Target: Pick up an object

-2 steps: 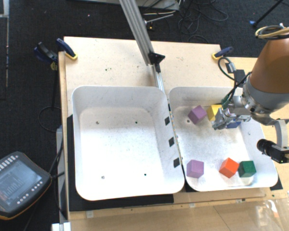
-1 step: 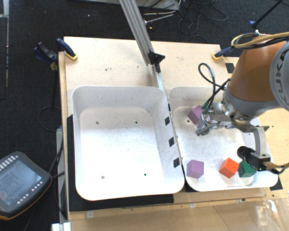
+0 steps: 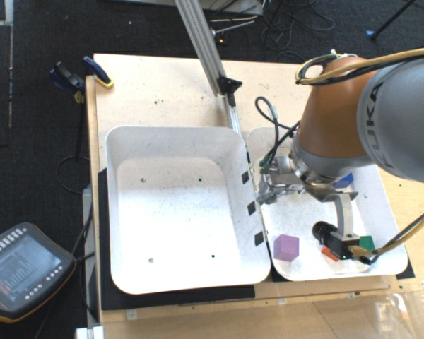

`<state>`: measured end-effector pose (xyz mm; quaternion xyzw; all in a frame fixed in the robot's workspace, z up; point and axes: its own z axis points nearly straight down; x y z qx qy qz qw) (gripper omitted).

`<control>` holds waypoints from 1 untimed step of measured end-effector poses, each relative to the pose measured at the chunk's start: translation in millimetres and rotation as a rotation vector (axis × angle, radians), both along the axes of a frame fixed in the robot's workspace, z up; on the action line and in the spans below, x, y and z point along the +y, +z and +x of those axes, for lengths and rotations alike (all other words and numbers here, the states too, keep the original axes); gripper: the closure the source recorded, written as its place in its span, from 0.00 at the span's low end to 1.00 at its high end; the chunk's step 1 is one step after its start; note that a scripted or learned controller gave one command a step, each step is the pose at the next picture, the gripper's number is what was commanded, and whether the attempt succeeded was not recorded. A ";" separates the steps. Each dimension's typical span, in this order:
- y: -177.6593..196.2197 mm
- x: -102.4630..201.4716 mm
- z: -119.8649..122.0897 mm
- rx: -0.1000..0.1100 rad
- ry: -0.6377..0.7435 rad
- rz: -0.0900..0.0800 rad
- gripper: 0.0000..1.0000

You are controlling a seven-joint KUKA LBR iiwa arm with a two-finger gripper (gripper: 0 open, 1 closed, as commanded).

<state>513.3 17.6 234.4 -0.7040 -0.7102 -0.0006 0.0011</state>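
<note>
2 white bins sit side by side on the pale bench (image 3: 162, 83); the grey and orange arm (image 3: 353, 119) reaches over the right bin (image 3: 390, 214), its gripper (image 3: 275, 182) near the wall shared with the left bin (image 3: 127, 147). In the right bin a purple cube (image 3: 286, 247) lies near the front rim; a green block (image 3: 367, 244) and an orange piece (image 3: 330, 254) lie near each other at the front right; a blue thing (image 3: 346, 180) peeks from under the arm.

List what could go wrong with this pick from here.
1. The gripper sits by the left bin rim, off to the side of the purple cube; a descent here may strike the rim or close on nothing.
2. The green block and orange piece crowd the right bin near its front wall, so a grasp there may slip.
</note>
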 end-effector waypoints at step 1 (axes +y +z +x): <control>2.0 59.4 -10.8 0.000 0.001 0.000 1.00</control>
